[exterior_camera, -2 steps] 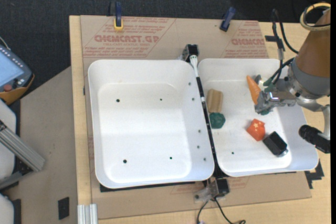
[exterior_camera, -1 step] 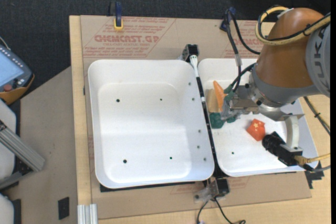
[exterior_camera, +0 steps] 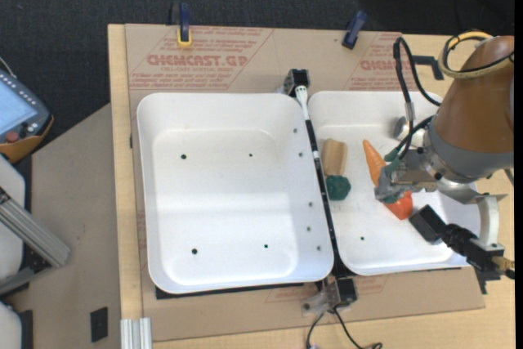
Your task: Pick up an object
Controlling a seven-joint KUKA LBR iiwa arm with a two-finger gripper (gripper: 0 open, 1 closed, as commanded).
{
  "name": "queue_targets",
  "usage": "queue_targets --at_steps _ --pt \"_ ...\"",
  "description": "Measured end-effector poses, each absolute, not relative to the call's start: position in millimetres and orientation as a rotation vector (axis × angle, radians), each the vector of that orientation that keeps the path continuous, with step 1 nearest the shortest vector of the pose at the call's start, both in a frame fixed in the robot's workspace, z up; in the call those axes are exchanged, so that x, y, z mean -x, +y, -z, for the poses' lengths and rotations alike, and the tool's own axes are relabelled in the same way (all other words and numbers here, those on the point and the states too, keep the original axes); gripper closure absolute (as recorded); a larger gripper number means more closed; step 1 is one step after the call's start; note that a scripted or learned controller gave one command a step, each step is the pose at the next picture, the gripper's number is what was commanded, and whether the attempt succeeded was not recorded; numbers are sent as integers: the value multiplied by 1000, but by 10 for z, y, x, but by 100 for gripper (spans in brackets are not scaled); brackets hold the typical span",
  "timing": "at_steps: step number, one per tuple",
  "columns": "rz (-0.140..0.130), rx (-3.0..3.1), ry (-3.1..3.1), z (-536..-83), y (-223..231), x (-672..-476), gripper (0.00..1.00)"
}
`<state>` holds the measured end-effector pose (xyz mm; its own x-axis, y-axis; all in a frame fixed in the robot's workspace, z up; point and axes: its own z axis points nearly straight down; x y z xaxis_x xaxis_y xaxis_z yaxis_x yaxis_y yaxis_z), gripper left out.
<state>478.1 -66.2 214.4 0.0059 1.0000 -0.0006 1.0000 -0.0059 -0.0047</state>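
Where the right bin [exterior_camera: 359, 253] holds toys, tool [exterior_camera: 394, 190] above orange carrot [exterior_camera: 374, 161]

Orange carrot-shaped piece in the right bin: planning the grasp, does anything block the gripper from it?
Nothing visible does. The gripper hangs directly over the orange piece; the green lump and tan block lie aside, toward the divider.

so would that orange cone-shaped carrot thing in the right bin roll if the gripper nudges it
Probably. The orange cone-shaped carrot lies on its side on the smooth right white bin, so a nudge would likely swing it in an arc around its tip. It looks rigid, and the taper may slip from a pinch.
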Motion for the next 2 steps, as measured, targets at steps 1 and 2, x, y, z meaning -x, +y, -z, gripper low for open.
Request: queue_targets --at_steps 1,2 --pt "13 2218 -2234 -3040 -125 -4806 100" --pt "-9 2225 -2211 -2401 -757 -4779 100"
